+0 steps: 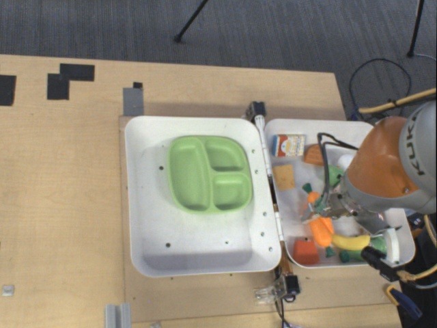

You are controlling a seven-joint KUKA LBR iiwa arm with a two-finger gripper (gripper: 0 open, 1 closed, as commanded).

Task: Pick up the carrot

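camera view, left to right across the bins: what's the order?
Left bin → green tray → cracker → carrot → banana → arm.

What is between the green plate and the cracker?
In the camera view, the white bin walls where the two bins meet lie between the green plate and the cracker.

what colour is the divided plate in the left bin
Light green; the divided plate sits in the white left bin, seen clearly in the camera view.
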